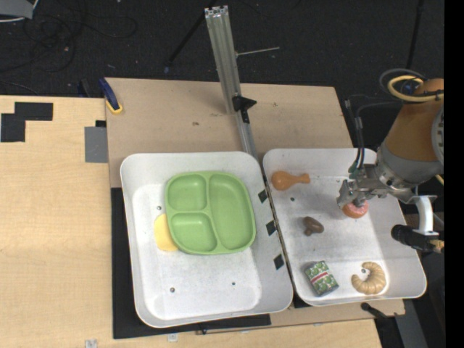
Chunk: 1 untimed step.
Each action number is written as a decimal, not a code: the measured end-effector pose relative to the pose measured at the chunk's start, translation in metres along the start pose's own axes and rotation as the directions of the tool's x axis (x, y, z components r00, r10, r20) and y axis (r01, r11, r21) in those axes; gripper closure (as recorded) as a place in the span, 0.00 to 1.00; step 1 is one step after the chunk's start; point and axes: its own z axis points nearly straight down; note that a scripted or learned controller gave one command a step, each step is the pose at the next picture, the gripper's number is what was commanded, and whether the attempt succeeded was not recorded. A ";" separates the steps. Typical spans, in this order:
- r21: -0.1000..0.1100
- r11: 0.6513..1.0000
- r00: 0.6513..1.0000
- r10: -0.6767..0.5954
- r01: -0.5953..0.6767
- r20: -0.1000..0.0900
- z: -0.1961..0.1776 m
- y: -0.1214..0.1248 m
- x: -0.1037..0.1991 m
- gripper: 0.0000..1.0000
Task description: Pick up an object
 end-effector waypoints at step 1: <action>-0.003 1.000 1.000 -0.003 0.003 0.002 -0.060 0.004 -0.009 1.00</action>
